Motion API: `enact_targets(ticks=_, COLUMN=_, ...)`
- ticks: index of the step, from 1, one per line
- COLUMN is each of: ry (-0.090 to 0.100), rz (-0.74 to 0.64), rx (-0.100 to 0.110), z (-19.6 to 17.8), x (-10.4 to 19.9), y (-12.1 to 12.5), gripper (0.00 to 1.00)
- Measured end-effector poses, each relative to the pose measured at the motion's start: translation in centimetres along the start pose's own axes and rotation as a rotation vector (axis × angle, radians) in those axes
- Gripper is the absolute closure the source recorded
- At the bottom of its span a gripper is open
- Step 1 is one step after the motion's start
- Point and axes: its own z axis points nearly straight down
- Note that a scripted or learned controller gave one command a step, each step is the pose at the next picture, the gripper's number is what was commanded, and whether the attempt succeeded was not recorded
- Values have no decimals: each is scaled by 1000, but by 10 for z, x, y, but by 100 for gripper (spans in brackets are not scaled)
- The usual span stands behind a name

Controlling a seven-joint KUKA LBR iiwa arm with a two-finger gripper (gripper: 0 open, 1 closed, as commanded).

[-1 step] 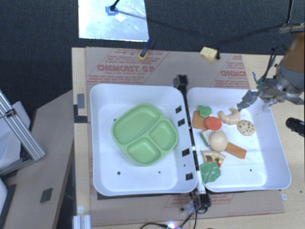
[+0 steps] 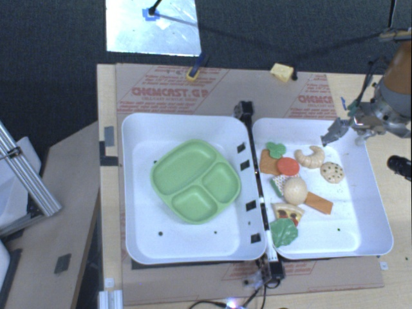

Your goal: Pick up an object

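Gripper point(image 2: 335, 134) hangs over the right bin's point(image 2: 373, 201) far corner; finger state cannot be told. Croissant point(image 2: 310, 156) lies nearest, cookie point(image 2: 332, 172) just beside it (tomato point(image 2: 288, 167), egg point(image 2: 295, 189) crowd close). Green plate point(image 2: 196, 182) fills the left bin point(image 2: 138, 192).

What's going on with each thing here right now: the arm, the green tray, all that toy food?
Gripper: hovering over the right bin's far edge, nothing seen in it.
Green divided plate: lying flat in the left bin.
Croissant: lying in the right bin, untouched.
Cookie: flat, apart from the pile.
Red tomato slice: resting on an orange piece.
Pizza slice: flat, beside a green leaf.
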Motion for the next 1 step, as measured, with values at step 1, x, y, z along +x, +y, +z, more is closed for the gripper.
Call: enact_targets(ticks=1, ry=1, rz=2, rx=5, z=61, x=-2, y=3, gripper=0)
